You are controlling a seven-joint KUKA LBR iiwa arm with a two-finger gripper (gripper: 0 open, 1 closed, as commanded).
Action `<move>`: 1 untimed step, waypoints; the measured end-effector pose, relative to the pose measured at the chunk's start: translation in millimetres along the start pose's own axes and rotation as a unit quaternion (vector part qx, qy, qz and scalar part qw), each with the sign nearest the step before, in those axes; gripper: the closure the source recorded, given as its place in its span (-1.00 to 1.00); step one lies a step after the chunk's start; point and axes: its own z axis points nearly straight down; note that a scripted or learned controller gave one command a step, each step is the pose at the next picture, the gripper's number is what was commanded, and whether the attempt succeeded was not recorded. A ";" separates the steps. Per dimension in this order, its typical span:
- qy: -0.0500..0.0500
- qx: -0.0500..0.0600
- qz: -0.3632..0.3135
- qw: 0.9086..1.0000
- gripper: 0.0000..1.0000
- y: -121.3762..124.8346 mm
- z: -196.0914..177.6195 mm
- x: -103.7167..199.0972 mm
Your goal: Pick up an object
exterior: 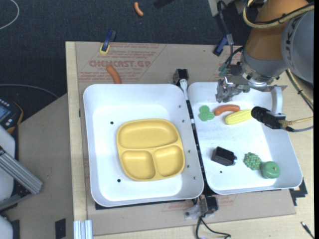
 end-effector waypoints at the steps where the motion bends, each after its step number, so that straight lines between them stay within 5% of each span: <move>1: 0.000 0.000 0.000 1.000 1.00 0.2 0.4 -0.6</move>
